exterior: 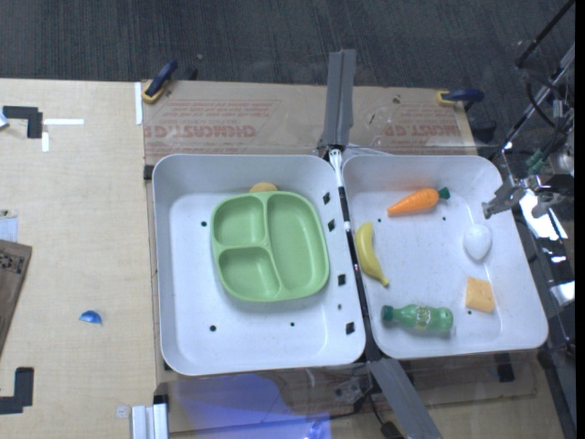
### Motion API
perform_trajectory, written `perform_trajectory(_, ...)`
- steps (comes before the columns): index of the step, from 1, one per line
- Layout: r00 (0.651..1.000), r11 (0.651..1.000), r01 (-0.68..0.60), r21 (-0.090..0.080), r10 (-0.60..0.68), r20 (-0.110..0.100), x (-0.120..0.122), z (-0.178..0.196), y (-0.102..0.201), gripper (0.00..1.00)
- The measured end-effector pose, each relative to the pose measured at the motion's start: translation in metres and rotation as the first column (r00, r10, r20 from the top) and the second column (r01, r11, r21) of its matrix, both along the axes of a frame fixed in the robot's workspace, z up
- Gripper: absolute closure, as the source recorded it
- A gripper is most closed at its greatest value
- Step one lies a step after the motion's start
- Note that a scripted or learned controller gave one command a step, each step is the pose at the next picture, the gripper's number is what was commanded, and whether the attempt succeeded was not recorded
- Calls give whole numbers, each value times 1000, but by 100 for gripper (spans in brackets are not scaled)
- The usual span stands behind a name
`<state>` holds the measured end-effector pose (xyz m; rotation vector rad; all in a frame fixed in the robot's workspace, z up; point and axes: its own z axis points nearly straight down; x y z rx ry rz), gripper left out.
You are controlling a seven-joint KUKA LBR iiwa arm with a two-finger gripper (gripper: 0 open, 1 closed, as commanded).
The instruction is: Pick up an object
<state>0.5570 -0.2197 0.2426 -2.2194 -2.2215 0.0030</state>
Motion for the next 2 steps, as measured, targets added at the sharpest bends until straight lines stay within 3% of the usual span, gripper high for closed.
perform_trajectory(1,1000,1000,-22,-1,22,2,58,-144,38,0)
perform_trajectory(2,998,998,-58,-1,58,3,97,-150,81,0)
